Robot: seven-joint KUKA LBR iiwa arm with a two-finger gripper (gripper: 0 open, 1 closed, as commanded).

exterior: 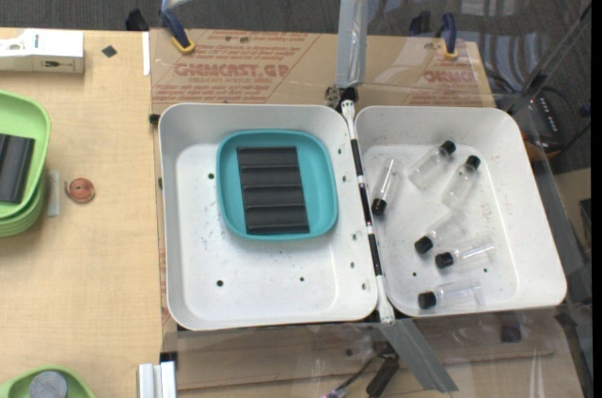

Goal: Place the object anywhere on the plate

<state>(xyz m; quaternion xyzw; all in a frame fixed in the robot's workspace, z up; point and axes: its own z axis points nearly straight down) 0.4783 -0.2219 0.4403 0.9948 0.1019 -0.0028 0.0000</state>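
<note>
A teal plate with a dark ribbed insert lies in the left white bin. Several clear vials with black caps lie scattered in the right white bin: one near its left wall, two at the upper middle, and others toward the front.
A green tray sits at the left edge of the wooden bench, with a small round orange piece beside it. A white box lies at the back left. Cardboard with clamps stands behind the bins.
</note>
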